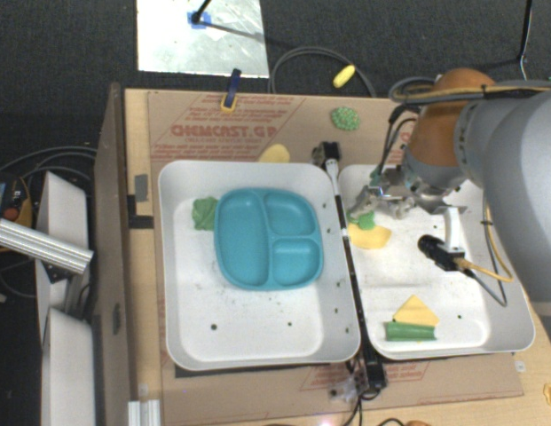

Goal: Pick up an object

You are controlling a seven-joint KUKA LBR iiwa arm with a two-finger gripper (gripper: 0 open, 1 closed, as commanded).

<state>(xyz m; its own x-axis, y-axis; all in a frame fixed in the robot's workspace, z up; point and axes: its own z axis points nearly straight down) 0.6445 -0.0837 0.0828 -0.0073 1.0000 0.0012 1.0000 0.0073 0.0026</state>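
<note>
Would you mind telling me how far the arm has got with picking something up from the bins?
Nothing looks picked up yet. The gripper is low in the right bin, close above a green piece and a yellow piece; whether it grips either cannot be told. Grasping and lifting remain. The yellow wedge and green block lie untouched, as does the blue tray.
</note>
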